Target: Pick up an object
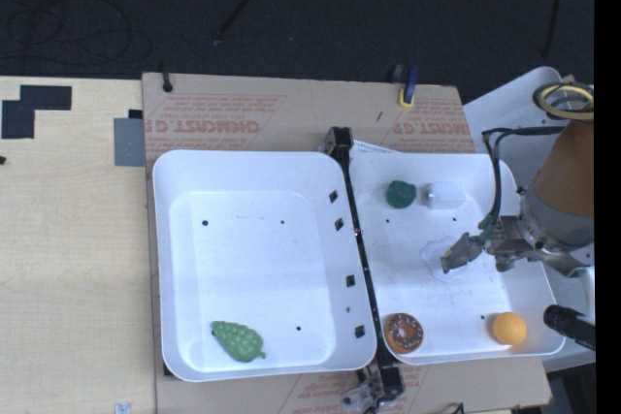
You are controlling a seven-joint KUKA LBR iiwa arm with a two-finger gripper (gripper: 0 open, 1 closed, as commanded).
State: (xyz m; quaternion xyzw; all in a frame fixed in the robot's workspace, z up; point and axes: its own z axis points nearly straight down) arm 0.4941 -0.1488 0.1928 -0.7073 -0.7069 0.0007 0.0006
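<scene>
Pale wooden surface (68, 238) bears the white bins; near the orange ball (508, 329), fingers (456, 259) state unclear

Two white bins (175, 208). Light-green bumpy lump (238, 341) at 7 o'clock; dark-green ball (401, 195) at 1; orange ball (508, 329) at 4; brown ring (403, 333), speckled, at 5.
</scene>
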